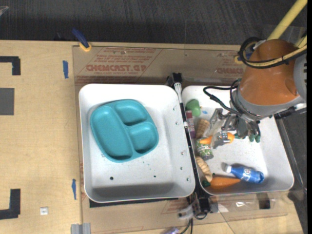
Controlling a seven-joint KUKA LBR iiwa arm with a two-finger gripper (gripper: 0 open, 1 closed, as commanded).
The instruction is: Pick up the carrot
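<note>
— So, how far along is it?
— Not far, I judge: the carrot [225, 182] lies low in the right bin [280, 155], below the pincer [229, 130] and apart from it (beside a blue bottle [245, 173]).
— Pincer holding anything?
— Can't tell; something small and orange sits at it.

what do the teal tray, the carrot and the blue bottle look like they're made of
Teal tray: likely moulded plastic, matte, one even colour with soft rounded compartments.
Carrot: probably a plastic or rubber toy; smooth, uniform orange skin, though too small to be sure.
Blue bottle: looks like glossy plastic with a white cap, showing a bright highlight.
</note>
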